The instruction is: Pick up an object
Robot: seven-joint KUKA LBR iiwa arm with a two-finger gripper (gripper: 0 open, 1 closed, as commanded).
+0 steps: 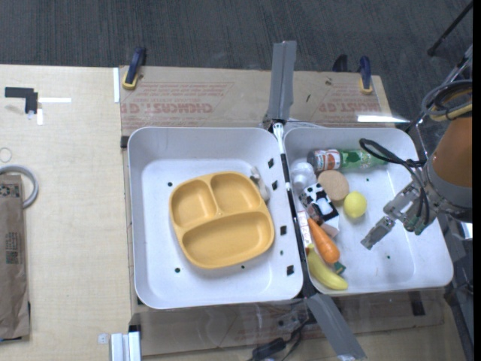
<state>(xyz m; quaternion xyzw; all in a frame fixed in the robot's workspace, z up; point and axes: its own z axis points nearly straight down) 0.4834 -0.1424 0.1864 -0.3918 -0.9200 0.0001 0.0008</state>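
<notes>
Approach step: gripper hangs open and empty over the right bin; next move requires descent onto the lemon.

Jaws spread, nothing between, over right bin; lemon near

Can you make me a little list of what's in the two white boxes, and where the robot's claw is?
left bin: one yellow divided plate, three compartments
right bin: bottle, tan round item, yellow lemon, black-and-white toy, carrot, banana
where the items sit: crowded along the right bin's left side
gripper: over the right bin's middle, right of the lemon, fingers open, holding nothing
task status: nothing picked up yet
</notes>
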